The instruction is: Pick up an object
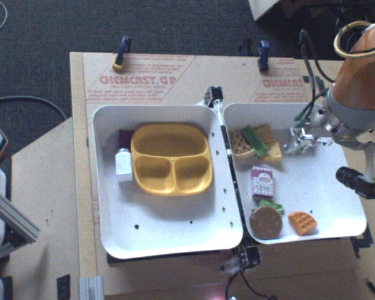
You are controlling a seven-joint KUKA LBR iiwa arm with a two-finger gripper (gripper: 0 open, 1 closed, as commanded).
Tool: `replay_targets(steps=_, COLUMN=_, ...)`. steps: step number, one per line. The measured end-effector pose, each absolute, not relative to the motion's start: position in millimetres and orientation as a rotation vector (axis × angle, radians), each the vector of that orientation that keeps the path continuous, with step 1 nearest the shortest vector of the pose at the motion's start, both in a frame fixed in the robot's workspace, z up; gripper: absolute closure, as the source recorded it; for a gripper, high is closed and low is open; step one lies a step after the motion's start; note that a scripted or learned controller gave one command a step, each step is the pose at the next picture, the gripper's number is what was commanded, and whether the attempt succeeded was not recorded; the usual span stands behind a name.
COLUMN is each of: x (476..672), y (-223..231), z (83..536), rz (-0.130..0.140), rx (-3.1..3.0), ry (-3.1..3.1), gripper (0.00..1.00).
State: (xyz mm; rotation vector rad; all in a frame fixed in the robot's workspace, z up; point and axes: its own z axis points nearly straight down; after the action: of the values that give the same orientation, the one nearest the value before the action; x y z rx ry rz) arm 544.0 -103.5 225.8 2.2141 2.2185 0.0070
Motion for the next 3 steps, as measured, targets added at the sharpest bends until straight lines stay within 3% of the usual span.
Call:
replay_targets(steps=1, x=544.5, y=-103.4, z=224.8, rz=0.002, rx=2.219, ry=2.220, gripper=1.00)
replay_targets(steps=3, x=597.3, y=-15.7, z=219.0, rz=0.006, rx=2.214, ry=2.226, gripper=1.00)
